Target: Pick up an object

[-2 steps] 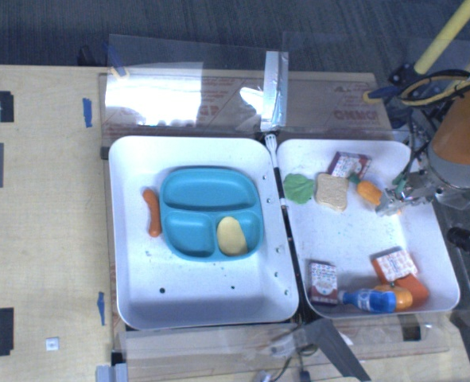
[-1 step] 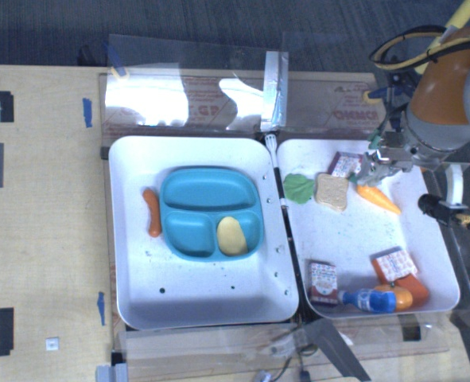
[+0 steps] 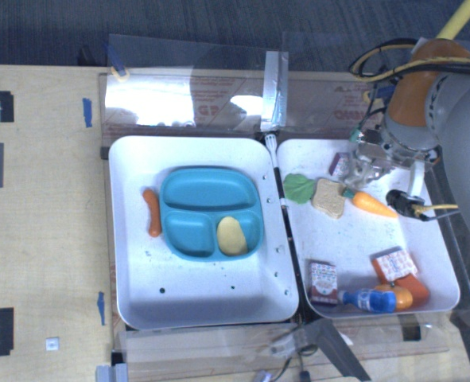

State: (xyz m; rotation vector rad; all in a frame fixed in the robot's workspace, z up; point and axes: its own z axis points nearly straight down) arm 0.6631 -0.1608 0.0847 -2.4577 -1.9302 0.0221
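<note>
two small printed cartons [image 3: 324,282], lettering unreadable

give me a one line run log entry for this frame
phase: reach | gripper: over right bin, far side | nearest: tan block, carrot | held: nothing seen | left bin: blue tray

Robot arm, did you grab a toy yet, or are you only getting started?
Not yet. Done so far: the tool is down in the right bin, near the carrot and the tan block. In hand: nothing that I can see. Left: grip one toy and lift it out.
</note>
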